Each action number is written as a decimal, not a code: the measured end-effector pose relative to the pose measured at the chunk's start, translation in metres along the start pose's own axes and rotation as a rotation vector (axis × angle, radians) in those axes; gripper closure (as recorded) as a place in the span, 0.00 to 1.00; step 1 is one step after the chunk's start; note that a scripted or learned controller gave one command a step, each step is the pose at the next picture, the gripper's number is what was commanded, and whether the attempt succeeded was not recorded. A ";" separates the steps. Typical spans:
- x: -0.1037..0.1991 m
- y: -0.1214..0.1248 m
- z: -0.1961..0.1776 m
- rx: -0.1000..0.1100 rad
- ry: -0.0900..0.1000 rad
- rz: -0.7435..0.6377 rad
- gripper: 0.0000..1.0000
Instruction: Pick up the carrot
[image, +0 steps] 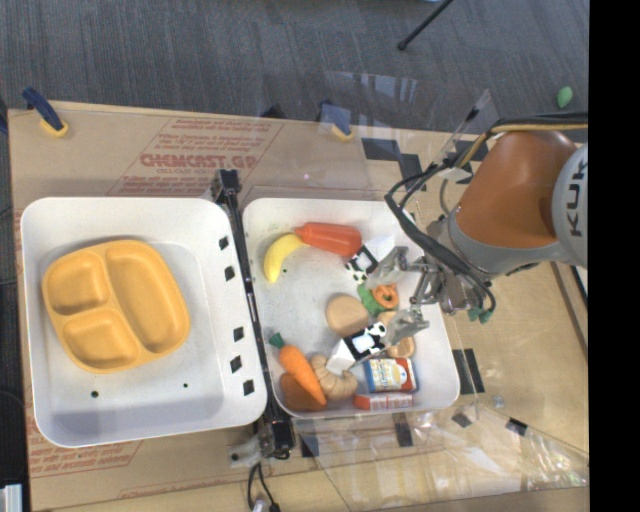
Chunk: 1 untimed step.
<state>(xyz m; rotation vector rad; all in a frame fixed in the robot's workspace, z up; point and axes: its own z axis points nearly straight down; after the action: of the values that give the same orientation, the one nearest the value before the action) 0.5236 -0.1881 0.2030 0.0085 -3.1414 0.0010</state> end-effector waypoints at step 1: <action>-0.051 -0.015 0.082 -0.002 0.003 -0.036 0.00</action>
<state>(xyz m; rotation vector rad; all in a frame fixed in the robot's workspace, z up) 0.5751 -0.2025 0.1214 0.0647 -3.1382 -0.0024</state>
